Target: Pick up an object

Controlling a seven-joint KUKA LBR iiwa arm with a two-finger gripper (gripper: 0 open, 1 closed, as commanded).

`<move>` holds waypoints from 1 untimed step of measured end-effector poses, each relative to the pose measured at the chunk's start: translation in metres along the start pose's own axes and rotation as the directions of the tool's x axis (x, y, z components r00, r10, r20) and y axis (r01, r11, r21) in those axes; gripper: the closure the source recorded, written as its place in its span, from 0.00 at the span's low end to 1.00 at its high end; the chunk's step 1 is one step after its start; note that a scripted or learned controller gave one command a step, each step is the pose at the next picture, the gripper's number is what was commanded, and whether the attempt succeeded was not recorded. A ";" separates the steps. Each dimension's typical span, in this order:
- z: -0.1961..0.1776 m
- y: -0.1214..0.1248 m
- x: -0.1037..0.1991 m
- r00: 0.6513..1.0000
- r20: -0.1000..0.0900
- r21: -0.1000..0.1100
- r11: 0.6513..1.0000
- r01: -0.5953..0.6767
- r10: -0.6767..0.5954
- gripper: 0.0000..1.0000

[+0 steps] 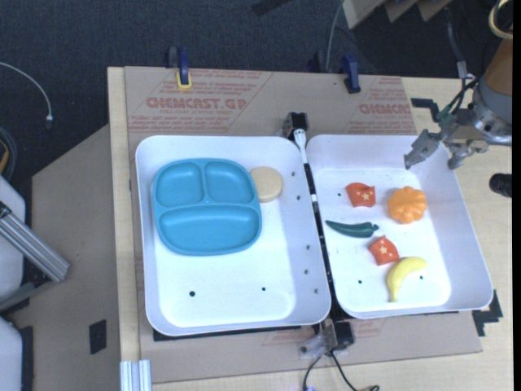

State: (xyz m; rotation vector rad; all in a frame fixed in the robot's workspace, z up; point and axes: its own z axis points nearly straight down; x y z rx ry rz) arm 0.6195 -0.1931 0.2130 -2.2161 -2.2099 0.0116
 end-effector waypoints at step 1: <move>-0.007 0.003 0.000 1.000 0.003 -0.013 1.000 0.003 -0.003 0.00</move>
